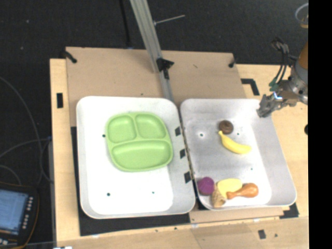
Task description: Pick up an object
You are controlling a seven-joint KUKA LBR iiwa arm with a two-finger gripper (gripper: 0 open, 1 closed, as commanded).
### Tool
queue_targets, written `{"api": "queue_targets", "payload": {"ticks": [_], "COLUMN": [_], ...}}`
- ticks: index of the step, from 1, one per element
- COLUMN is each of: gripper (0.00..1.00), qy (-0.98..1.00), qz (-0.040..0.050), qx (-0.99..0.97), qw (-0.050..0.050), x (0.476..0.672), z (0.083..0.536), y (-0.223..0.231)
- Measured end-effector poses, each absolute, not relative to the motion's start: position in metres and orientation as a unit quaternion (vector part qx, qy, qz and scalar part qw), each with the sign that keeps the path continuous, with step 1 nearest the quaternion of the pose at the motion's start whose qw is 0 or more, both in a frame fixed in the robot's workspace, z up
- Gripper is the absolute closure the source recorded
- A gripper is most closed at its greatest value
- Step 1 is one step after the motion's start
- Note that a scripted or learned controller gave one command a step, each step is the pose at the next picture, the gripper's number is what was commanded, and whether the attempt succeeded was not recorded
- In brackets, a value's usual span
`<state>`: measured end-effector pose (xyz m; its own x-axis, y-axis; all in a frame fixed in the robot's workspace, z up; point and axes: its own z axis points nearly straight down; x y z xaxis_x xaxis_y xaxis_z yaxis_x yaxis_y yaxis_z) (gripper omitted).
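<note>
In the right bin [270,154] lie a yellow banana [234,143] and, just above its stem, a small brown ball [225,126]. Near that bin's front edge sit a purple ball [206,185], a pale yellow piece [228,186] and an orange-brown drumstick-shaped toy [244,191], close together. My gripper [268,106] hangs over the right bin's far right corner, well away from every object, with nothing seen between its fingers. Its fingers look small and dark.
The left bin [93,191] holds a green divided plate [139,141]. A slanted metal pole [148,35] rises behind the bins. The wooden bench [119,71] surrounds both bins. A small screen [15,211] sits at the lower left.
</note>
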<state>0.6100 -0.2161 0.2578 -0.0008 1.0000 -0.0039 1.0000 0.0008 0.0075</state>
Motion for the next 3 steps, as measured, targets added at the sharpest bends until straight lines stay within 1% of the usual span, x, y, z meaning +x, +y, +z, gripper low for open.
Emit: {"api": "queue_targets", "payload": {"ticks": [1, 2, 3], "gripper": [1.00, 1.00, 1.00], "qy": [0.708, 0.709, 0.709], "qz": [0.0005, 0.0009, 0.0008], "qx": [0.706, 0.705, 0.705], "qw": [0.002, 0.001, 0.000], "x": [0.611, 0.609, 0.610], "z": [0.266, 0.272, 0.276], "y": [-0.216, -0.170, -0.115]}}
